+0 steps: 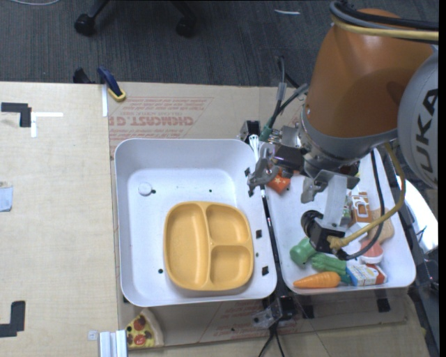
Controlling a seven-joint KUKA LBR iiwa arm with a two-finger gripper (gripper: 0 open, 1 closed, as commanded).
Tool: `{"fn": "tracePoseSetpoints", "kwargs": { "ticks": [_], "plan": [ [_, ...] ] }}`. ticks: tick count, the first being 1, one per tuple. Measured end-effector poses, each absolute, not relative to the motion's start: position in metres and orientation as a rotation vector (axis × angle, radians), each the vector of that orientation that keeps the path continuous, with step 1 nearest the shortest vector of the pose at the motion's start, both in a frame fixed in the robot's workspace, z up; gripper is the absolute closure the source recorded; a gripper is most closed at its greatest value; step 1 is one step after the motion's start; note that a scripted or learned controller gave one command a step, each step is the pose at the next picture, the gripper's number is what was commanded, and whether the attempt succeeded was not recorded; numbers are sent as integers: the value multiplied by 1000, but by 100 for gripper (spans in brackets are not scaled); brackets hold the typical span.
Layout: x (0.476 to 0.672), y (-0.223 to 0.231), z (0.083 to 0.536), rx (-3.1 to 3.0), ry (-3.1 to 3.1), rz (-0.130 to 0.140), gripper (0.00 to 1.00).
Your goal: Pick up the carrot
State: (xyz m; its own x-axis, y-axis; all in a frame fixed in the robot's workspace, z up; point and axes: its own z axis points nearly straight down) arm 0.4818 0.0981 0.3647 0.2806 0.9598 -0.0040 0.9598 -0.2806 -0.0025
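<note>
Orange carrot point(317, 281): lies by the front edge of the right bin point(398, 270), just beside a green toy point(315, 255).
Gripper point(260, 173): over the bin's far left side, well apart from the carrot; whether it is open cannot be told.

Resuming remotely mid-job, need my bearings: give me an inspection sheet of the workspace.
Surface: left bin and right bin side by side on cardboard.
Job's things: carrot lies at right bin's near edge, ungripped.
Clutter: yellow plate in left bin; green toy and small carton beside carrot; orange piece near gripper.
Grippers: gripper over right bin's far end, apart from carrot.
Cables: black cable below bins' front.
Surroundings: pizza toy; chair base.
</note>
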Motion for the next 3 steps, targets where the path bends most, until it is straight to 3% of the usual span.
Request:
{"fn": "tracePoseSetpoints", "kwargs": {
  "ticks": [1,2,3],
  "plan": [
    [478,163,228,2374,2059,-9,0],
    [519,129,100,2488,1919,-4,0],
    [519,143,109,2496,1943,16,100]
  ]
}}
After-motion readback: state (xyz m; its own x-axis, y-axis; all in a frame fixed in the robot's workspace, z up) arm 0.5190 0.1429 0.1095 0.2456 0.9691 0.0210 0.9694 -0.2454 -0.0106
